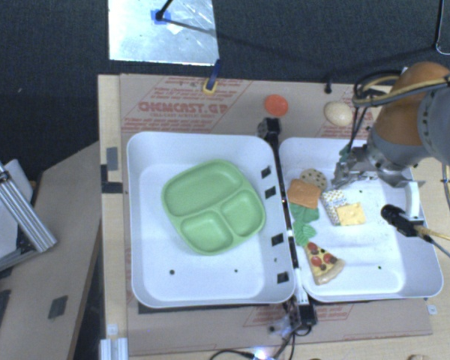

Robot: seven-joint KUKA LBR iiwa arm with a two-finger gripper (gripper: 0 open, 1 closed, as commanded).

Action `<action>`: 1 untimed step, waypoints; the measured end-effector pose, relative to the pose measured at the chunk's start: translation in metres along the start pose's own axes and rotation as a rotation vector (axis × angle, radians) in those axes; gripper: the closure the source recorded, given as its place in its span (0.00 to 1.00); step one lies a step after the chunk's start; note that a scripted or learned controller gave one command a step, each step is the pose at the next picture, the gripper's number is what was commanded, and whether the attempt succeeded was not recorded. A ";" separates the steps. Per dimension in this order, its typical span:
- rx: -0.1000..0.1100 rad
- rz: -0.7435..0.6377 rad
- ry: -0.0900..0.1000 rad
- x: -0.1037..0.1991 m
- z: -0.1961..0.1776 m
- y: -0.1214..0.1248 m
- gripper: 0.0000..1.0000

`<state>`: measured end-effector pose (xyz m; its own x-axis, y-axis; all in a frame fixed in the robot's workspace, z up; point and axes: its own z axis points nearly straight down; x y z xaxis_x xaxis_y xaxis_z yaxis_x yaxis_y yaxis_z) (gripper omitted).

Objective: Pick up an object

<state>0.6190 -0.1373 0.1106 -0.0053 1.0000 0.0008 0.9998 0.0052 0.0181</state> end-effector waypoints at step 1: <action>0.011 0.003 -0.003 -0.011 -0.057 0.002 1.00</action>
<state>0.6200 -0.1480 0.1676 -0.0027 1.0000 -0.0022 1.0000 0.0027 0.0074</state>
